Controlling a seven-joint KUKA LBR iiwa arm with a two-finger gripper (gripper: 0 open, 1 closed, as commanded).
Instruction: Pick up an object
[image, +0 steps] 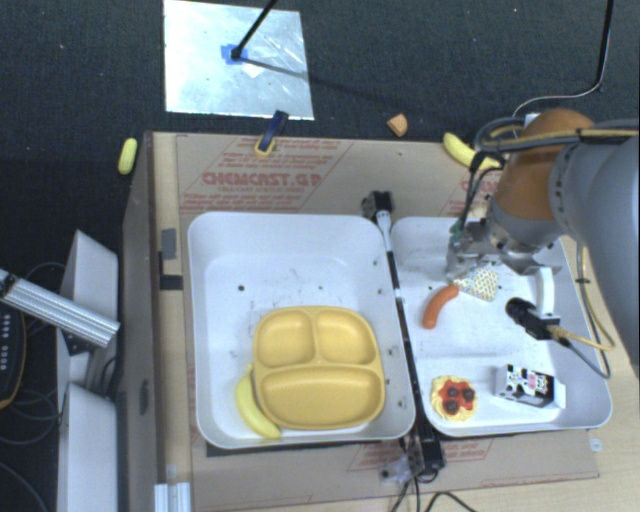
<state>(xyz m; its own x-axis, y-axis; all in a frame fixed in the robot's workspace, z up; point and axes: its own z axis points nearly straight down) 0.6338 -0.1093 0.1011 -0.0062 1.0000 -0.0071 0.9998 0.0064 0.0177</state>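
Gripper (466, 262) low in right bin (590, 385), near divider, just above sausage (438, 305); open floor below. Finger state indiscernible, wrist-hidden.

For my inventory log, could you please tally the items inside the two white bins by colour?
Yellow: 2, the divided tray and the banana
Orange: 1, the carrot
Yellow with red: 1, the pizza toy
Black and white: 1, the small box
Total: 5

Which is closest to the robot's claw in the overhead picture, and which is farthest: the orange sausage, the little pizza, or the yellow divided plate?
From the gripper outward:
1. Orange sausage, right bin, just below-left of it.
2. Little pizza, right bin, near the front edge.
3. Yellow divided plate, over in the left bin.
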